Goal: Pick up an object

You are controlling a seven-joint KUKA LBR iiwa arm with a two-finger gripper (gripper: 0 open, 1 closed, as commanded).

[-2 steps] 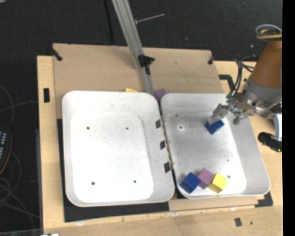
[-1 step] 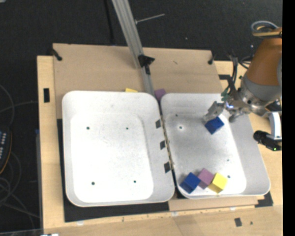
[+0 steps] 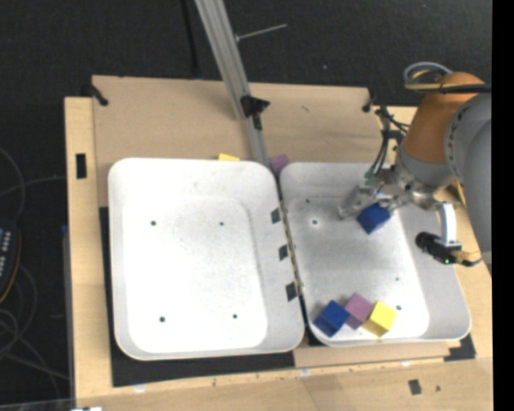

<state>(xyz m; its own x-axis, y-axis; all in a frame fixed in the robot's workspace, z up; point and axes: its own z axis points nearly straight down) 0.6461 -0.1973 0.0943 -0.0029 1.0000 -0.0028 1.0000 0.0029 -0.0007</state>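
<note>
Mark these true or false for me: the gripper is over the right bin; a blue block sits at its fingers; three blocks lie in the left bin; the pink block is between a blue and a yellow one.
1. The gripper is over the right bin. True.
2. A blue block is at its fingers. True.
3. Three blocks lie in the left bin. False: they lie along the right bin's near edge.
4. The pink block lies between a blue block and a yellow block. True.

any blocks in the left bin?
No. The three blocks, blue, purple and yellow, sit in the right bin, as does another blue block.
</note>
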